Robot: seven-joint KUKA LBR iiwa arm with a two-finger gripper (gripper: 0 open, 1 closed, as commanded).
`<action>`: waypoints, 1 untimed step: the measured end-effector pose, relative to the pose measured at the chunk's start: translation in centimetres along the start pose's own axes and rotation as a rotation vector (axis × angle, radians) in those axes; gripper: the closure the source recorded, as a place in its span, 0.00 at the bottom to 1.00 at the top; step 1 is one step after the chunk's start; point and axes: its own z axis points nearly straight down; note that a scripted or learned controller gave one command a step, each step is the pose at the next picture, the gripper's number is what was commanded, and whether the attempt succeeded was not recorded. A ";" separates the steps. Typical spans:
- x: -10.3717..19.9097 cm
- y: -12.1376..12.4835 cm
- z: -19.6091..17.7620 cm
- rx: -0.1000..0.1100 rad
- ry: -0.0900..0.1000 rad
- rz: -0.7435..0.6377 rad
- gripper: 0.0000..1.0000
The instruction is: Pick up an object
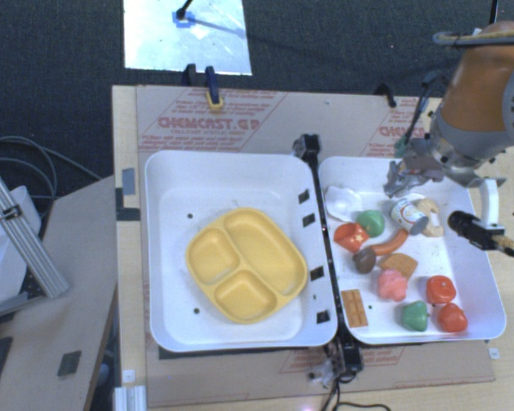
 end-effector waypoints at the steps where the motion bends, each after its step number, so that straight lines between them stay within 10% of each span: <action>1: 5.7 -1.8 -2.3 0.003 0.002 -0.004 1.00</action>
